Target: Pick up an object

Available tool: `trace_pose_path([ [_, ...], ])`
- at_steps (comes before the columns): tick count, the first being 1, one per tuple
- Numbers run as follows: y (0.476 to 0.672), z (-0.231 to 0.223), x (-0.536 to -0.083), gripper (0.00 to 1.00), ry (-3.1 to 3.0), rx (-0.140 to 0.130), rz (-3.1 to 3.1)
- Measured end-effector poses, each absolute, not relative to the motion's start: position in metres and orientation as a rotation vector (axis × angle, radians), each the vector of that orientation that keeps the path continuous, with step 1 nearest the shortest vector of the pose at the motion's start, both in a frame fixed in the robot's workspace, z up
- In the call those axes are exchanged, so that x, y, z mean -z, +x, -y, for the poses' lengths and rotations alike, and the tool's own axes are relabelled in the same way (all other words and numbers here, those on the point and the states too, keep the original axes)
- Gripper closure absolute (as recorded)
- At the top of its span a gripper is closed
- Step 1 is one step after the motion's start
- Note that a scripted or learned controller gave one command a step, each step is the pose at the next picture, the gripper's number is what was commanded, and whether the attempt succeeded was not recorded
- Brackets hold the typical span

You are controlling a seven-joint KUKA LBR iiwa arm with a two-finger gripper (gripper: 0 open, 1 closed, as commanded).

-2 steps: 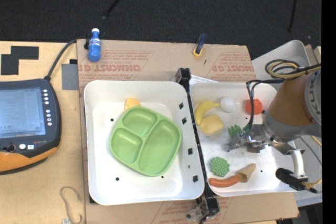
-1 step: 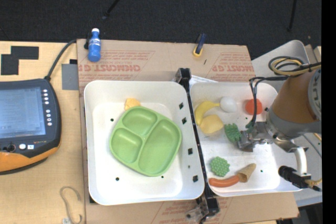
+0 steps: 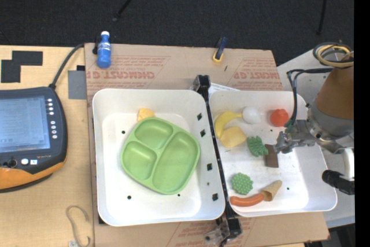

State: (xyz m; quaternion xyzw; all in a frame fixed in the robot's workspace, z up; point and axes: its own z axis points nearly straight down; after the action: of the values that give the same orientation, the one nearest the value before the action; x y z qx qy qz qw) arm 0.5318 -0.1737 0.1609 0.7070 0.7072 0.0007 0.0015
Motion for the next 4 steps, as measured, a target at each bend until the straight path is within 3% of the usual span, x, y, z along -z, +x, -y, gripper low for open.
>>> trace_pose_path([
  [1,0.540,0.174,-0.221,1.00,2.218,-0.003,-2.219],
  [2,0.540,0.175,-0.228,1.00,2.222,0.001,-2.222],
  [4,0.544,0.078,-0.216,1.00,2.220,0.001,-2.229],
])
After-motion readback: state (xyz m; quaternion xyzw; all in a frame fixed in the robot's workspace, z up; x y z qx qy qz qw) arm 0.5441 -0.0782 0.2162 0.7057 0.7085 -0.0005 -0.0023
